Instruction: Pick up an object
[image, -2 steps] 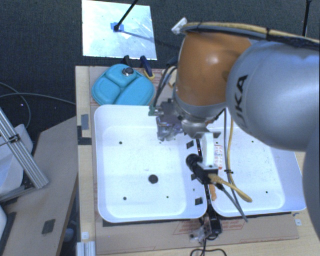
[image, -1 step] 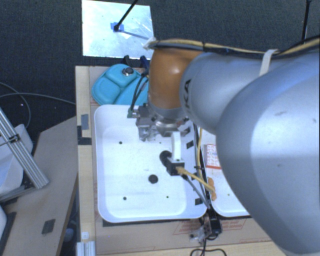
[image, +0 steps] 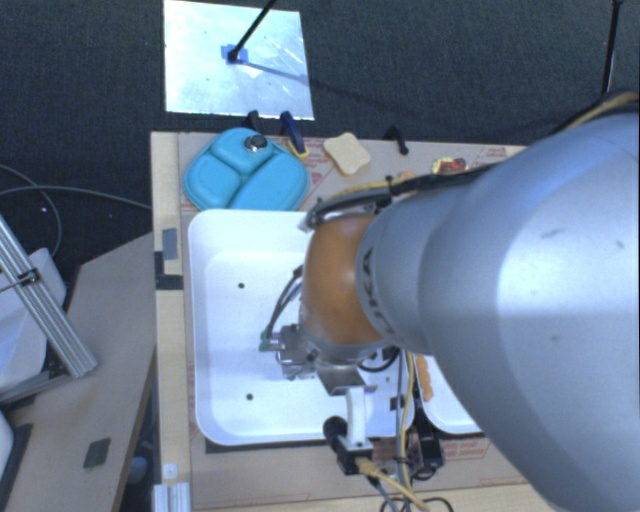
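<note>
My gripper (image: 291, 356) hangs low over the left white bin (image: 222, 300), near its right side, below the orange wrist band (image: 335, 285). The big grey arm (image: 520, 300) covers most of the right bin. A thin orange strip (image: 425, 380) of some object peeks out in the right bin beside the arm. I see nothing between the gripper and the bin floor from this angle.
Behind the bins lie a blue divided dish (image: 245, 172), a tan toast-shaped piece (image: 347, 153) and a small red-yellow item (image: 450, 165). A shiny metal sheet (image: 238, 60) lies farther back. Cables (image: 395, 470) hang at the front edge.
</note>
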